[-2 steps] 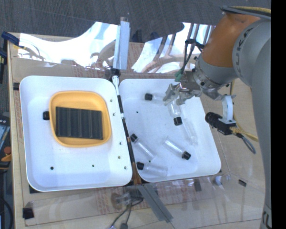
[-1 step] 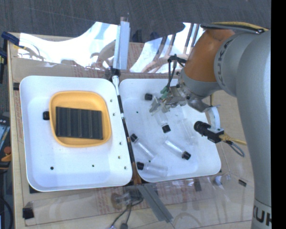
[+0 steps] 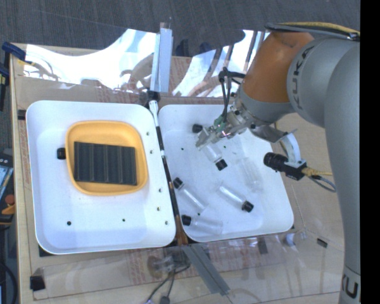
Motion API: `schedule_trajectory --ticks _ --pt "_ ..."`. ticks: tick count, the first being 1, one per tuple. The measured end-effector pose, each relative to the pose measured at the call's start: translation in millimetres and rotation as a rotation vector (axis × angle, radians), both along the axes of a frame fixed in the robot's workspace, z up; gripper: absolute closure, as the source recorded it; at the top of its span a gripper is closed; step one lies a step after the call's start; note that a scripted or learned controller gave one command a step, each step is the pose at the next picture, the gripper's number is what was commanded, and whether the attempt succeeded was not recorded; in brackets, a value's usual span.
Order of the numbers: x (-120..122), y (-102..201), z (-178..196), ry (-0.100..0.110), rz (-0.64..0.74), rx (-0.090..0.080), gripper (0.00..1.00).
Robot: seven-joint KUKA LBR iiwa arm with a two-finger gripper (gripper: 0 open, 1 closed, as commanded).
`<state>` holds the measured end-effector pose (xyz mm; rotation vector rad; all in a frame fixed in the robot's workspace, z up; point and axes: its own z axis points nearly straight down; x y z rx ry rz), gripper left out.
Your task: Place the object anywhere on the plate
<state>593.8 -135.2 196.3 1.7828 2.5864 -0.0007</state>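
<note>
Nearest the camera, below and left of the tool [image 3: 210, 138]: clear vial with black cap [image 3: 199, 222] near the right bin's [image 3: 273, 223] front rim. Next, farther back: second capped vial [image 3: 235, 198] below the tool, third vial [image 3: 187, 194] below-left beside the bin divider. Directly under the tool tip: small clear vial [image 3: 216, 156], black cap toward the camera, lying on the bin floor just beside the tool; contact not discernible. Tool spread or pressed together: cannot tell. Left of the tool, well apart, across the divider: yellow plate [image 3: 76, 138] with dark ribbed insert [image 3: 107, 163] in the left bin [image 3: 44, 220]. Black cap [image 3: 196, 128] just left of the tool. Right of the tool: black cylindrical fitting [image 3: 277, 163] beside the arm [image 3: 304, 75]. Farthest: reflective sheet [image 3: 114, 56] along the counter [image 3: 101, 271].
</note>
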Motion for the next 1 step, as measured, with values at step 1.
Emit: schedule_trajectory --ticks 1 --pt "7.2 13.8 -11.6 0.004 0.253 0.002 1.00"
